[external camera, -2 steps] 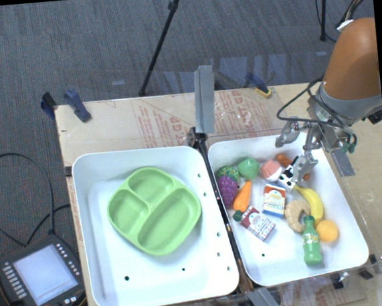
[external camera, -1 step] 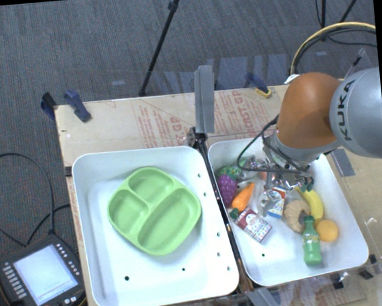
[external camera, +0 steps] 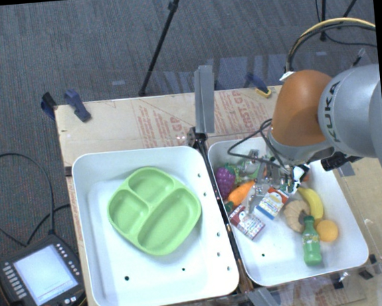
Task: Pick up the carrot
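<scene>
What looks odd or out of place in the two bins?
Nothing looks damaged or spilled. The right bin is crowded: carrot, grapes, banana and green bottle lie jumbled together. The green plate sits askew in the left bin.

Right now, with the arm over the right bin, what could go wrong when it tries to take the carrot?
1. The carrot lies close among the purple grapes and a snack packet, so the end effector may catch a neighbour instead.
2. The carrot sits near the bin wall, so a finger may hit the wall.
</scene>
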